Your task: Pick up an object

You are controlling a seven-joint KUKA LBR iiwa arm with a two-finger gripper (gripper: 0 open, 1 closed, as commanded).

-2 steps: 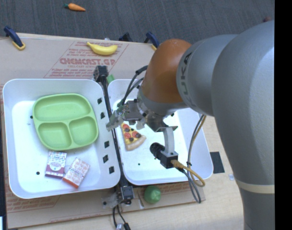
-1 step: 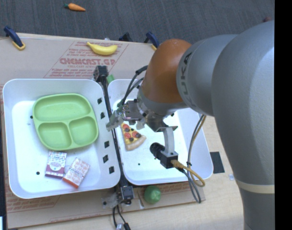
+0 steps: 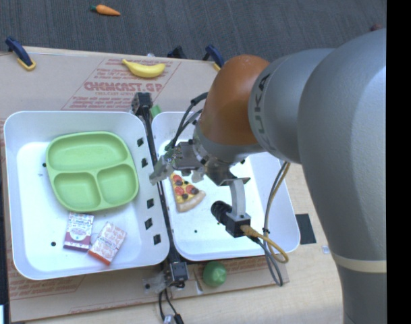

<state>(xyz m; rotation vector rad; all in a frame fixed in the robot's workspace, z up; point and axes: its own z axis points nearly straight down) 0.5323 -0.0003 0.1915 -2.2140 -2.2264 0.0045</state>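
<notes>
Your nearest candidate is the pizza slice [image 3: 187, 193], lying flat in the right bin [image 3: 279, 208] close to its left wall, with the hand [image 3: 170, 164] hanging just on its far-left side. The slice's long axis runs from its far end toward the near right. Whether the hand is spread or closed, you cannot tell from this angle.
</notes>
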